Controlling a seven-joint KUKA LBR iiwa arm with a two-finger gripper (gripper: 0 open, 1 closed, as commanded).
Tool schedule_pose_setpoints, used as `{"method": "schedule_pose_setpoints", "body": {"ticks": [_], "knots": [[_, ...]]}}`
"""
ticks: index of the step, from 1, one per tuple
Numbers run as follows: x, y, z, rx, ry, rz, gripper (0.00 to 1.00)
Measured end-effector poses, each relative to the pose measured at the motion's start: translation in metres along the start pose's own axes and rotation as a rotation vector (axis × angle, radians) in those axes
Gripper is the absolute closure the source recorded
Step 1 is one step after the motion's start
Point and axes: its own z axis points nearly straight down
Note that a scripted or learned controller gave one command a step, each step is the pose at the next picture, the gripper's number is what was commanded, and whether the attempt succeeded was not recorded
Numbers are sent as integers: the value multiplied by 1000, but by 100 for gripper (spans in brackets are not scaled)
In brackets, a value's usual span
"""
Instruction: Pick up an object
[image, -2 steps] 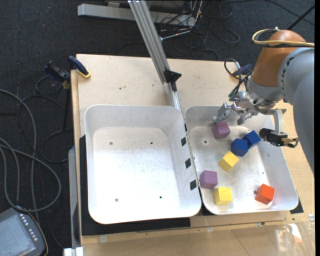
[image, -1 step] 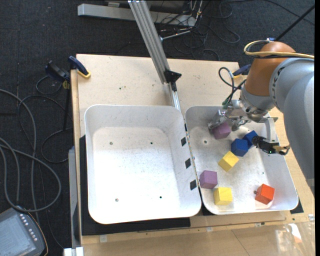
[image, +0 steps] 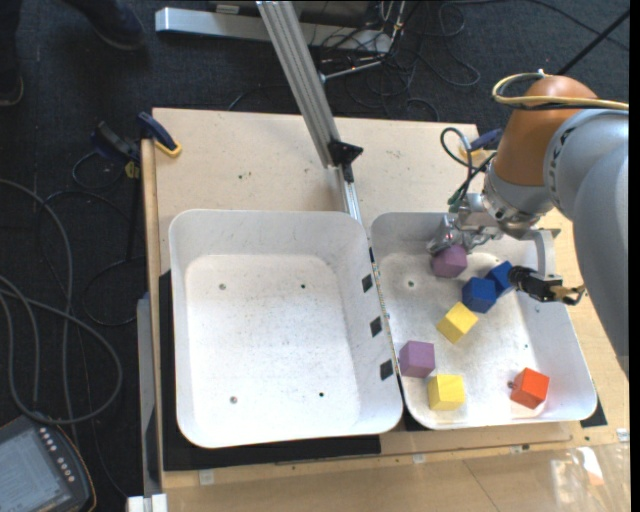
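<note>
Gripper (image: 452, 240) sits low in right bin (image: 560, 345), upper centre-right of frame, directly over purple block (image: 450, 262); finger state cannot be told. Blue block (image: 481, 293) just right of it.

The right bin (image: 560, 345) is crowded: a purple block (image: 449, 261) under the end effector (image: 452, 238), blue blocks (image: 487, 288) just beside it, a yellow block (image: 459, 321) at the middle, and another purple block (image: 417, 357), a yellow block (image: 446, 391) and an orange block (image: 530, 387) along its near wall. Open floor lies in the right bin's upper left corner. The left bin (image: 200, 300), beside the right bin, offers wide free room.
</note>
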Motion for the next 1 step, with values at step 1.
{"method": "schedule_pose_setpoints", "body": {"ticks": [1], "knots": [[1,-6,-61,-6,0,5,100]]}}
